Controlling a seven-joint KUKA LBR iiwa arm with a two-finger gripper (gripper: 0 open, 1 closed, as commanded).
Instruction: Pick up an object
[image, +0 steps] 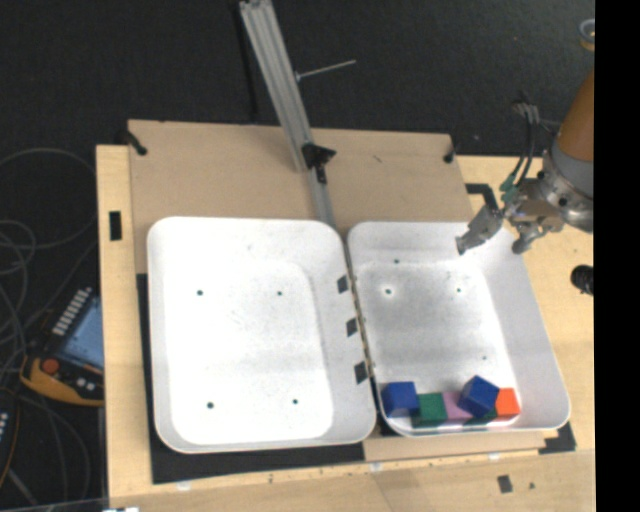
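My tool (497, 231) hangs open and empty over the right bin's (530, 330) far edge, blocks (450, 400) untouched, so the pick isn't begun.

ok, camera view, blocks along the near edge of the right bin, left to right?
Blue block → green block → pink block → second blue block → orange block, all in the right bin.
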